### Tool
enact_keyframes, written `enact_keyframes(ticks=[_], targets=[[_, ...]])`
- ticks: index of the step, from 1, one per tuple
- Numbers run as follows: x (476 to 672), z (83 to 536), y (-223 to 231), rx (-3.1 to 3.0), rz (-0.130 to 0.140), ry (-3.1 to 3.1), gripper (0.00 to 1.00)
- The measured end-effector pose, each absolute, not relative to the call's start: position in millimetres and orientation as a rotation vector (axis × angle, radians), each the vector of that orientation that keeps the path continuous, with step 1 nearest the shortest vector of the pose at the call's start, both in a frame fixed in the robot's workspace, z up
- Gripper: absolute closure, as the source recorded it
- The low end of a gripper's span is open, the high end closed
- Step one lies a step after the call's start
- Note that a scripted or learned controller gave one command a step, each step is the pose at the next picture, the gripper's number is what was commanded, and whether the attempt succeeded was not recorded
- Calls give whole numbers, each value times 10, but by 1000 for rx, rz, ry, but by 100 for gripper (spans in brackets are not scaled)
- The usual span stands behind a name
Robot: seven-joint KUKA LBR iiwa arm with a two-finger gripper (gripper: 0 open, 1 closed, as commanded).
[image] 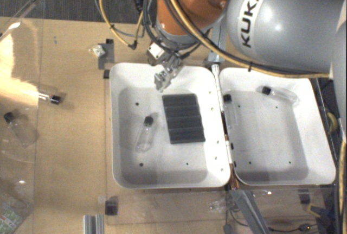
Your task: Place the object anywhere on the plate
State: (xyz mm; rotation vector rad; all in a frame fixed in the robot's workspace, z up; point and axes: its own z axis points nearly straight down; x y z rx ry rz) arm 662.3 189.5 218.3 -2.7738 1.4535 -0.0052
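A dark ribbed rectangular plate [184, 118] lies flat in the middle of the left bin [122, 173]. To its left a clear vial with a black cap [145, 133] lies on the bin floor, apart from the plate. My gripper [164, 78] hangs over the far edge of the left bin, just beyond the plate's far left corner and well above the vial. Nothing shows in its grasp.
The right bin [320, 168] holds a clear vial [280, 94] near its far wall and a black-capped vial [228, 108] along its left wall. More vials [47, 97] lie on the bench left of the bins. The arm's bulk covers the far right.
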Motion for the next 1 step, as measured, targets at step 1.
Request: enact_keyframes(ticks=[1], targets=[[5948, 1250, 2371, -3063, -1, 669, 100]])
